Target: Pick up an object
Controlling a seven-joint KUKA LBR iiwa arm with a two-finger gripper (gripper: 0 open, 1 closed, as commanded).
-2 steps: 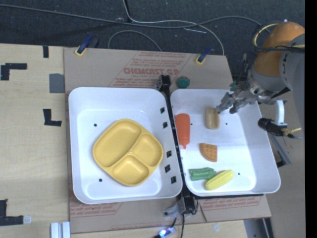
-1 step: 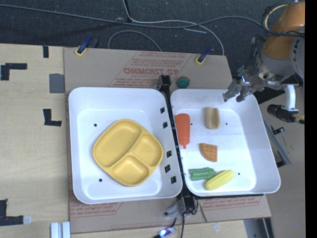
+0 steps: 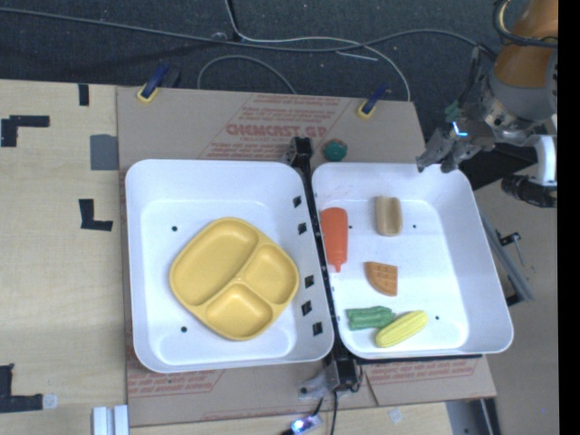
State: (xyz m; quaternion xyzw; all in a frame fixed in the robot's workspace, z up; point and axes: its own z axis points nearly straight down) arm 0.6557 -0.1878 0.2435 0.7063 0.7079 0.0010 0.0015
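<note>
Cardboard (image 3: 272,125) under the bins reads "CHEMCAST GP" in red

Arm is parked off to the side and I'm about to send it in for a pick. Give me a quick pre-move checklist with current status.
1. Targets present in the right bin: orange bottle, tan bun, waffle wedge, green pepper, corn cob: ok.
2. Isolated targets: bottle, bun and wedge lie apart: ok. Pepper and corn touch: not ok.
3. Gripper unloaded: nothing between its fingers: ok.
4. Gripper over a target: it hangs at the bin's far right corner: not ok.
5. Bottle's clearance: it lies close to the divider wall: cannot tell.
6. Left bin holds the yellow tray: ok.
</note>
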